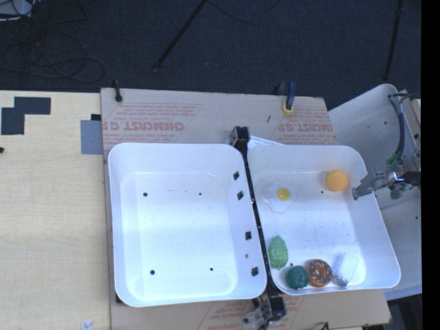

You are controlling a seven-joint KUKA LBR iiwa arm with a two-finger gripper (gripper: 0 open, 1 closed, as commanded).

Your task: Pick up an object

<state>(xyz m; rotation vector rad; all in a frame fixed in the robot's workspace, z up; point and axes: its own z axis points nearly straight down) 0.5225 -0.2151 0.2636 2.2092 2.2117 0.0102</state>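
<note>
The right bin (pixel 371 218) holds several items. An orange ball (pixel 337 181) lies near its far right corner, and a fried-egg toy (pixel 282 196) sits left of it. Along the near side lie a green ridged piece (pixel 278 251), a teal lump (pixel 297 278), a sprinkled donut (pixel 318 272) and a pale clear object (pixel 348 267). My gripper (pixel 364 188) hovers at the right rim of this bin, just right of the orange ball and apart from it. Nothing shows in its grasp.
The left bin (pixel 124 184) stands beside the right one, with a black clip strip (pixel 249 212) along their shared rim. Both rest on a cardboard sheet (pixel 172 119). A yellow-and-blue clamp (pixel 289 100) holds the cardboard's far edge.
</note>
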